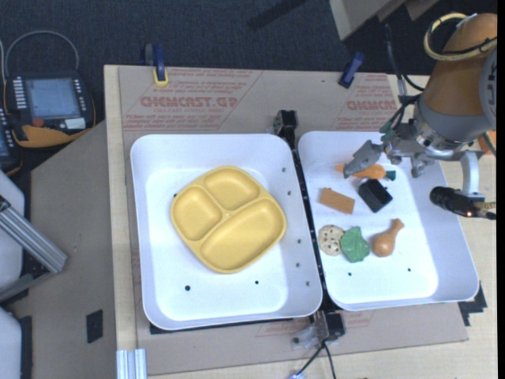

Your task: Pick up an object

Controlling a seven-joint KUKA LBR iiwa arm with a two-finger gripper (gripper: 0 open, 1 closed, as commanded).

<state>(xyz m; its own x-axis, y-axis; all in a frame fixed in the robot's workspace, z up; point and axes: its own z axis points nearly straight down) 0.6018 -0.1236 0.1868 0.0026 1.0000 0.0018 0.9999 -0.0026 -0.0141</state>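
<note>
In the right bin [442, 279] lie several small toy foods. An orange carrot-like piece [377, 172] rests at the back, and my gripper [364, 161] hangs directly over its left end. Just in front of it sits a black block [375, 195]. A brown slab [338, 201] lies to the left of the block. Nearer the front are a speckled cookie [331, 240], a green broccoli piece [355, 245] and a tan drumstick [387, 238]. From this angle I cannot make out whether anything is held.
The left bin [158, 283] holds a yellow divided plate [229, 218]. The arm's orange-banded wrist [461, 54] comes in over the back right corner. A black clamp [285, 121] sits between the bins at the back. A pendant [49, 105] lies off the bench at left.
</note>
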